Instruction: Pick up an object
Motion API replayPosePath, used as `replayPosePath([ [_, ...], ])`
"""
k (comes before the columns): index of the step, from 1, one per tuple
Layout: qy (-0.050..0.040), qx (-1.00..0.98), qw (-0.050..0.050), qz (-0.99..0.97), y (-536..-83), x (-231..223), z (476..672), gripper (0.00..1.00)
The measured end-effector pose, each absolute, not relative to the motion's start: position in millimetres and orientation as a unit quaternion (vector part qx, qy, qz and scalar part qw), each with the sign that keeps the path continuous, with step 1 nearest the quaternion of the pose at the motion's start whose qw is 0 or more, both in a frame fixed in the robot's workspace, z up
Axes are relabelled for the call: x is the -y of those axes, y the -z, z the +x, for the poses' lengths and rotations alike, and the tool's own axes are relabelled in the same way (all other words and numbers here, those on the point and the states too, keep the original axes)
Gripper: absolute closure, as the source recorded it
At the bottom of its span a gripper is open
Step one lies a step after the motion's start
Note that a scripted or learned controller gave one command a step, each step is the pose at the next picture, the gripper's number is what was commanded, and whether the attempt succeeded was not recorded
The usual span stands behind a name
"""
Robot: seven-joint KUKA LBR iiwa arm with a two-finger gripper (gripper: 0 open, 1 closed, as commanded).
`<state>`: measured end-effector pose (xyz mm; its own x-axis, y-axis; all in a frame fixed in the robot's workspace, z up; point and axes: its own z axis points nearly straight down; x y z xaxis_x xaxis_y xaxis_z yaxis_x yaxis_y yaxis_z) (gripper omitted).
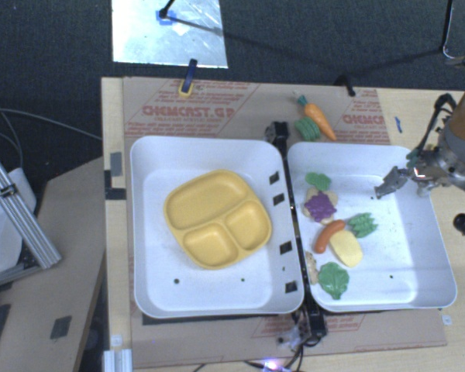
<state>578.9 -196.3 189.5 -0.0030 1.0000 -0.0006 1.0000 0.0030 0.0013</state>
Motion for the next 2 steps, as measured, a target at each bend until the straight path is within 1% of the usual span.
replayPosePath([
  [1,0.0019,-0.71,-0.008,0.704,-104,85,480.9,0.0],
  [2,-0.0018,-0.709,0.002,0.705,-84,89,550.6,0.0],
])
